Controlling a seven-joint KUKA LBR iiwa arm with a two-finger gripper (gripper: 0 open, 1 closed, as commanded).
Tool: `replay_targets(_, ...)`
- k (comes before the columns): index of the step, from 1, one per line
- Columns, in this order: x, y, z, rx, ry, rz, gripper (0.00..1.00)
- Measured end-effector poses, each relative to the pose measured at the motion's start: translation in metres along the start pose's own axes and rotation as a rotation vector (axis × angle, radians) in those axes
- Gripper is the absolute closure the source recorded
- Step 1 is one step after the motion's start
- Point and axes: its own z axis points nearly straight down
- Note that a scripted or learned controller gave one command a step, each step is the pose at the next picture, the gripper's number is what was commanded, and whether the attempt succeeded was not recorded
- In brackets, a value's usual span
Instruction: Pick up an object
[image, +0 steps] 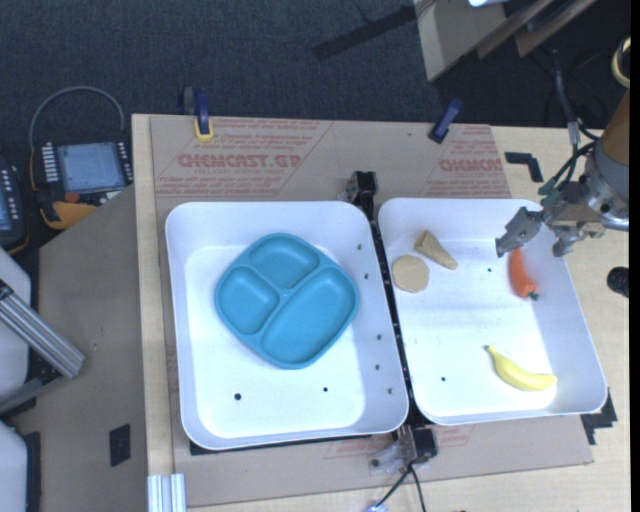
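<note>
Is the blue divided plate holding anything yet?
Empty: all three compartments of the blue plate show bare blue; it sits alone in the left bin.

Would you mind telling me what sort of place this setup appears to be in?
Probably a robotics lab bench: two white bins sit on a clamped board, toy food such as a banana and carrot lies in one, and the arm's pincer hangs above it.

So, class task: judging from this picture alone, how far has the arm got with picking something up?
Done: the tool has reached the right bin, at its far right corner, just above the carrot. In hand: nothing shows between its fingers, which look spread. Left: closing on a thing and lifting it. The carrot, banana, round biscuit and wedge all lie on the bin floor; the blue plate sits in the left bin.
</note>
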Motion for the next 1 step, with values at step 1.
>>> replay_targets(1,0.0003,0.0022,-0.0061,-0.012,-0.002,-0.003,0.0)
